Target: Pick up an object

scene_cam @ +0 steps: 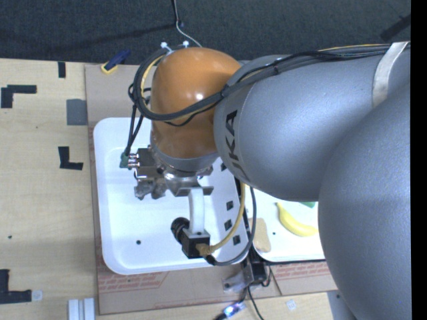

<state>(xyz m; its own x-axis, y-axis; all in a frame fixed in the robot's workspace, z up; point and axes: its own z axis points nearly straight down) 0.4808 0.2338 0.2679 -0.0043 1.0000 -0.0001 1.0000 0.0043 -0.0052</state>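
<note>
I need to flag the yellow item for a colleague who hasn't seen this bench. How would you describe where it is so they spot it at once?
Find the big grey arm reaching in from the right. Below its bulk lies the right-hand white bin, and there a banana peeks out. It is the only bright yellow curved thing, with a tan piece to its left.
</note>
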